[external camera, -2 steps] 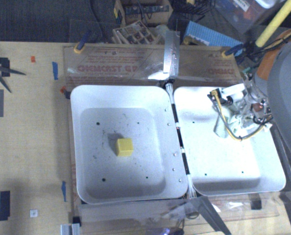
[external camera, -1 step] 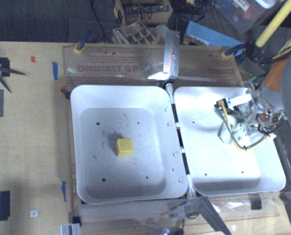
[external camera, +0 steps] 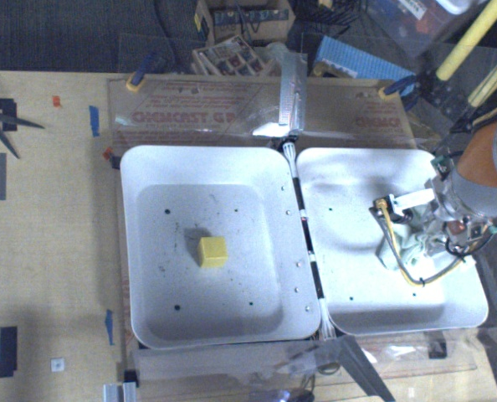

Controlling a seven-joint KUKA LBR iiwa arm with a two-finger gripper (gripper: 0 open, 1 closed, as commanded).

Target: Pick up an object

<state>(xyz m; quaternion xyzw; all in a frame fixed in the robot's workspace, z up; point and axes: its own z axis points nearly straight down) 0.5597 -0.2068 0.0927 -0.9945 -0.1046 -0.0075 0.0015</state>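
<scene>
A small yellow block (external camera: 213, 251) lies near the middle of the left white bin (external camera: 148, 174). The arm, with its orange band at the view's right edge, reaches low into the right white bin (external camera: 349, 182). My gripper (external camera: 405, 245) hangs over the right half of that bin, wrapped in yellow and white cables. It is far to the right of the yellow block, across the divider between the bins. No object shows between the gripper and the bin floor.
The bins sit on a wooden bench with a clear plastic sheet (external camera: 232, 111) behind them. Boxes and cables (external camera: 240, 15) crowd the back. Blue tape marks (external camera: 94, 121) and a black tool (external camera: 2, 120) lie on the bench at left.
</scene>
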